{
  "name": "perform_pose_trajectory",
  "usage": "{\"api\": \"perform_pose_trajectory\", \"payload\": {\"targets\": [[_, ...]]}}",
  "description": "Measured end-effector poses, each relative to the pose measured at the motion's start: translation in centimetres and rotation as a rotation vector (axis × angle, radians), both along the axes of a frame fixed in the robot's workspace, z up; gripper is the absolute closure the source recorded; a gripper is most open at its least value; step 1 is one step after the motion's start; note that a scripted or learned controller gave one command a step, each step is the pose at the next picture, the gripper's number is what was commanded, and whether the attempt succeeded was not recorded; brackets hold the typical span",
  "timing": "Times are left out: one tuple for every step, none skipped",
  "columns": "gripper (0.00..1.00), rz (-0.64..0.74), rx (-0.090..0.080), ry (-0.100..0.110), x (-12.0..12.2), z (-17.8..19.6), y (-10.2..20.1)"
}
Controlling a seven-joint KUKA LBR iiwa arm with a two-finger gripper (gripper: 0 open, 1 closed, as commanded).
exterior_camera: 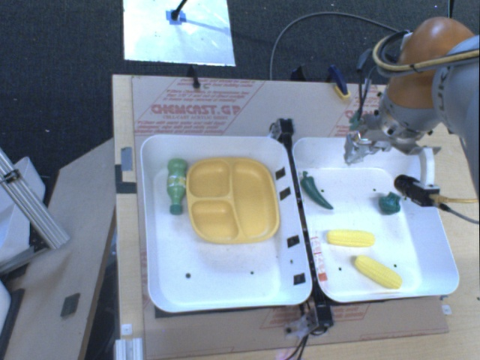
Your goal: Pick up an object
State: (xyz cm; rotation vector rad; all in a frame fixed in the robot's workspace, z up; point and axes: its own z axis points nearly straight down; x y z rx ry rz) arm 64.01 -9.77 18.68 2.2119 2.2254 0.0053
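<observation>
My gripper (358,151) hangs over the far edge of the right bin (442,265), with nothing seen in it. In that bin lie a dark green chilli pepper (316,190) near the left wall, a small teal object (389,202) at the right, and two yellow corn cobs (350,238) (377,271) toward the front. The pepper is the closest item to the gripper, lying below and left of it. The left bin (161,276) holds a green bottle (176,186) lying beside a yellow divided plate (231,199).
A black fitting with a cable (415,189) juts over the right bin next to the teal object. A black divider strip (294,208) runs between the bins. The arm's orange band (427,58) looms at the upper right.
</observation>
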Motion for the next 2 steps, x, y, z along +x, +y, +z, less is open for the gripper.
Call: {"api": "perform_pose_trajectory", "payload": {"targets": [[1.00, 0.000, 0.000, 0.000, 0.1, 5.3, 0.0], [1.00, 0.003, 0.002, 0.004, -0.8, 5.3, 4.9]]}}
